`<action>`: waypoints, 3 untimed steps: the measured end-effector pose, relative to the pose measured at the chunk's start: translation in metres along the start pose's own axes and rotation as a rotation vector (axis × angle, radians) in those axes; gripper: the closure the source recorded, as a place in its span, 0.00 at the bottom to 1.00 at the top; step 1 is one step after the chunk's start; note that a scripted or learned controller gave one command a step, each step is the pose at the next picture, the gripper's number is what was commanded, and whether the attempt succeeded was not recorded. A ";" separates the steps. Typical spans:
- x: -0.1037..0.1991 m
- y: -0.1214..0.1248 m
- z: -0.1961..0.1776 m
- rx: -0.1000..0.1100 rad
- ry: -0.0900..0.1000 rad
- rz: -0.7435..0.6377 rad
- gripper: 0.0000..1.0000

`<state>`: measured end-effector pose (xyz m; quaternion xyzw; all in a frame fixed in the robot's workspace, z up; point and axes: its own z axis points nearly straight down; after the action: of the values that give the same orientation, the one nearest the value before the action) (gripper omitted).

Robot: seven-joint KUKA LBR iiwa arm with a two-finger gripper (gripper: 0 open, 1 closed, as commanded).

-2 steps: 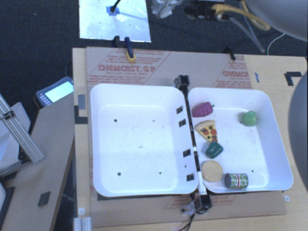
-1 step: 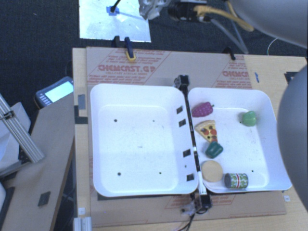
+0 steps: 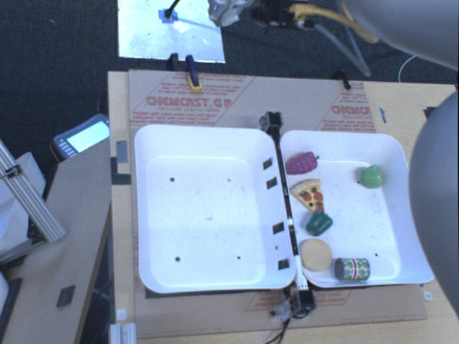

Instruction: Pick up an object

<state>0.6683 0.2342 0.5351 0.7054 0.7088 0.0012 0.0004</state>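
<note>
The right bin [image 3: 399, 213] holds several small objects. A purple bunch of grapes [image 3: 302, 163] lies at its back left, with a pizza slice [image 3: 310, 194] just in front of it. Toward the back right sits a green round fruit [image 3: 371, 176]. A dark green piece [image 3: 319, 223], a tan disc [image 3: 315, 254] and a small can [image 3: 351, 269] on its side lie toward the front. My gripper [image 3: 229, 0] hangs high at the top of the view, beyond the bins' far edge and over none of the objects.
The left bin [image 3: 143, 192] stands beside the right one, joined by a black clip strip [image 3: 280, 199]. A shiny metal sheet [image 3: 168, 20] lies beyond the bench. At the left are a small screen device [image 3: 82, 138] and an aluminium rail [image 3: 29, 199]. The arm's grey body [image 3: 434, 199] overhangs the right edge.
</note>
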 end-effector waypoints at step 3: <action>0.000 0.000 -0.011 -0.002 0.001 -0.004 0.00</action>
<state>0.6681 0.2347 0.5466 0.7038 0.7104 0.0020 0.0008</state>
